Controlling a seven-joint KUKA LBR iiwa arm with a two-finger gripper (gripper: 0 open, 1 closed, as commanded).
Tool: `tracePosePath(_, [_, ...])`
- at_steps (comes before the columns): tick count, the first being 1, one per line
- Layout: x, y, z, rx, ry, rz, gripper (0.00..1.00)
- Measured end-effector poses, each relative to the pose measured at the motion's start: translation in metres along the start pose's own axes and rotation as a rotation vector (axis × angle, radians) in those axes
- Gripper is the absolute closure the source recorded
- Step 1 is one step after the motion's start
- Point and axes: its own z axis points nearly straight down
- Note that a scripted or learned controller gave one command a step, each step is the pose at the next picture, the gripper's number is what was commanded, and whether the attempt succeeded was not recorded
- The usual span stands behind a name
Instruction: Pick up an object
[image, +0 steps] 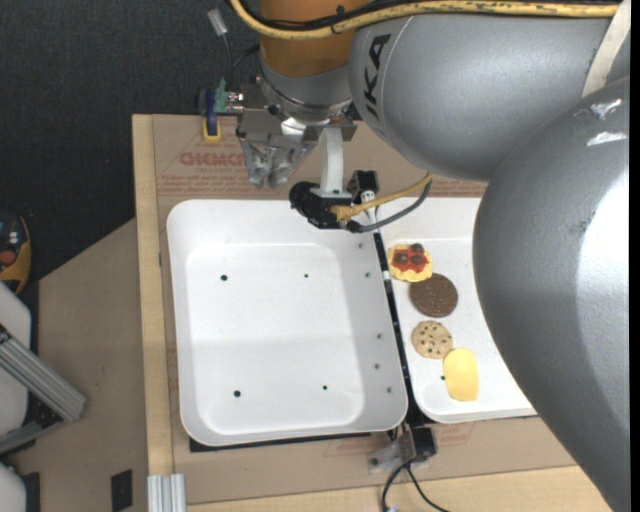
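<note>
Grey arm (480, 90) with its orange band reaches in from the right, its two-finger gripper (268, 170) hanging past the far rim of the left shallow white bin (190, 300). Whether the gripper is spread or closed cannot be told. In the right white bin (490, 405) lie a red-topped pastry (410, 262), a round brown cookie (434, 296), a chip-studded cookie (432, 339) and a yellow lump (461, 375).

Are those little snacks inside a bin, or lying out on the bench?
Inside. The pizza piece, brown cookie, chocolate-chip cookie and yellow piece all lie in the right bin.
</note>
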Motion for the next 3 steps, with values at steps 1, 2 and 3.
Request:
tracePosePath(1, [0.0,0.024,-0.114,-0.03,0.01,-0.003,1.0])
tracePosePath(2, [0.0,0.02,-0.241,-0.034,0.011,-0.005,1.0])
tracePosePath(3, [0.0,-0.046,-0.224,-0.014,0.007,-0.006,1.0])
